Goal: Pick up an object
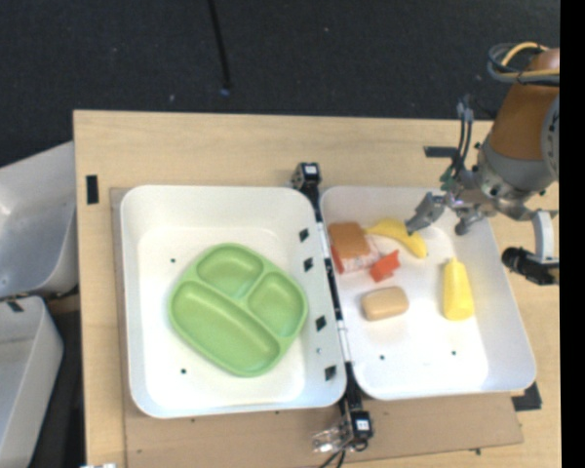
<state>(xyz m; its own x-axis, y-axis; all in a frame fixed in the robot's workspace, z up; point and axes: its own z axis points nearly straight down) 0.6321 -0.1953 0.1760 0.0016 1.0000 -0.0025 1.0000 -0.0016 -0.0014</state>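
Banana (pixel 399 237): curved, smooth, yellow, beneath spread jaws.

No readable text, labels, brands or numbers on anything.

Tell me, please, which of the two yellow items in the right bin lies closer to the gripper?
The banana, curved, just below-left of the gripper. The yellow block lies farther down.

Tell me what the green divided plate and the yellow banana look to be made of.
Green divided plate: probably moulded plastic, one even colour, smooth with a soft sheen along its raised dividers. Banana: likely a plastic toy, flat uniform yellow with no spots or stem detail visible; at this size real fruit cannot be ruled out.
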